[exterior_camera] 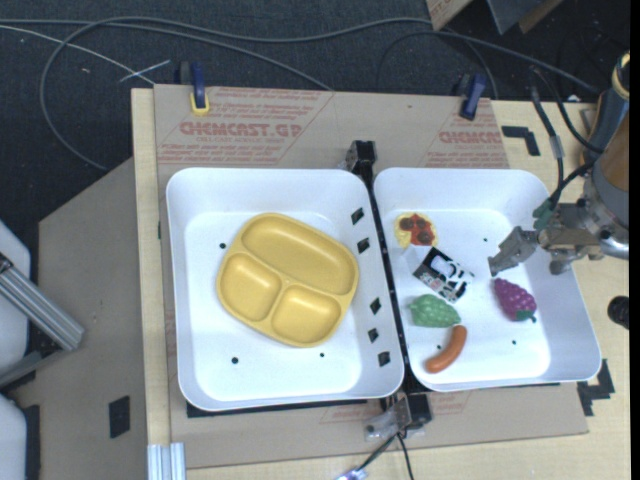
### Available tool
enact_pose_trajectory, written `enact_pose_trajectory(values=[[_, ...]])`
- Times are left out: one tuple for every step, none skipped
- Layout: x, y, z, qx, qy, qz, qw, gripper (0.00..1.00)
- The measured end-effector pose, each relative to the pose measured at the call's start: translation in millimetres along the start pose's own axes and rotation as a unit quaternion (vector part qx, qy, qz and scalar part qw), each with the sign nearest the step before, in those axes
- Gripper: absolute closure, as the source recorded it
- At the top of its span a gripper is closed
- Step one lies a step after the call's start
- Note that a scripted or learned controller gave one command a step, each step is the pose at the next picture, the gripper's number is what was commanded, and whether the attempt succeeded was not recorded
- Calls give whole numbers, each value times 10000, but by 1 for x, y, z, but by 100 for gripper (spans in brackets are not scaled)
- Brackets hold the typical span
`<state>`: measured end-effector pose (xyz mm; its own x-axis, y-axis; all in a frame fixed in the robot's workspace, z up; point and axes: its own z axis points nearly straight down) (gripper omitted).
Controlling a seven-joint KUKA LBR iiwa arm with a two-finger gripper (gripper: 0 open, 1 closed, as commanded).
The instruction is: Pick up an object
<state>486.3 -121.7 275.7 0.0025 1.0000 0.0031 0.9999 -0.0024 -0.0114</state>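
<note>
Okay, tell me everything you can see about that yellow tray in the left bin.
The yellow tray looks like smooth moulded plastic, rounded in outline, with three compartments: one long one along the far side, two smaller ones nearer the camera. It lies flat and upright, turned at a slant, near the middle of the left bin. Nothing lies in it or touches it.

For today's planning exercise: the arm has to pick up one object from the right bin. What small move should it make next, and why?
Probably a short drop toward the purple grapes. The gripper hangs just above them in the right bin, holding nothing, and the grapes lie apart from the green toy and the sausage, so they look like the nearest, least crowded target.
</note>
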Motion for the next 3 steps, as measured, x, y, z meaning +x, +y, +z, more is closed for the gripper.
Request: enact_pose_trajectory(values=[[0, 2, -5, -51, -9, -15, 10000, 0], [11, 3, 51, -20, 1, -14, 10000, 0], [17, -3, 111, -17, 1, -12, 10000, 0]])
